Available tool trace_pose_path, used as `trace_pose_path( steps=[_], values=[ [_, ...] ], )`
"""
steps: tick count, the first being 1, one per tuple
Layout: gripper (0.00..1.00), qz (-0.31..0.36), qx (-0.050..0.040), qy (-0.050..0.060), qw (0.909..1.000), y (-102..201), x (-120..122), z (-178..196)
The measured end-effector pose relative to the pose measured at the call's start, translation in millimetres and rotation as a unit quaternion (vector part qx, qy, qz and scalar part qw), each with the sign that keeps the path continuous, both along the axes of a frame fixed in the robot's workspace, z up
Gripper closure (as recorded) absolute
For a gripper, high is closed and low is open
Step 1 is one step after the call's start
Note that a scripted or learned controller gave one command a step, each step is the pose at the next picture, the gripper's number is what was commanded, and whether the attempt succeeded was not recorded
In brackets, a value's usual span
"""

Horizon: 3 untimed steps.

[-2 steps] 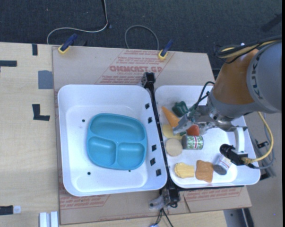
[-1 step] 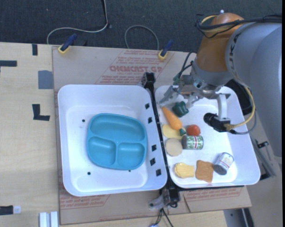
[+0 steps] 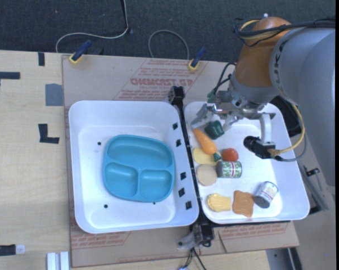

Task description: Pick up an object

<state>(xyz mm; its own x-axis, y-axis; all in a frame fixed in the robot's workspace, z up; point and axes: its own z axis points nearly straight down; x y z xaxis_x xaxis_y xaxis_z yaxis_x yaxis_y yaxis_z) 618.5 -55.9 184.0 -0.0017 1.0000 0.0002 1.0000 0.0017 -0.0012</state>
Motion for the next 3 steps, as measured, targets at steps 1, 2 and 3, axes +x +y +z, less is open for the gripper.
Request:
trace_pose_path(
  steps=[1, 2, 3],
  values=[
    [0.00, -0.001, -0.0011, 0.001, 1.0000, -43.4, 4.5, -47.6],
    [0.00, 0.001, -0.0012, 0.000, 1.0000, -39.8, 34.1, -102.0],
    [1.00, 0.001, -0.0012, -0.003, 1.0000, -39.6, 34.8, -87.5]
  ],
)
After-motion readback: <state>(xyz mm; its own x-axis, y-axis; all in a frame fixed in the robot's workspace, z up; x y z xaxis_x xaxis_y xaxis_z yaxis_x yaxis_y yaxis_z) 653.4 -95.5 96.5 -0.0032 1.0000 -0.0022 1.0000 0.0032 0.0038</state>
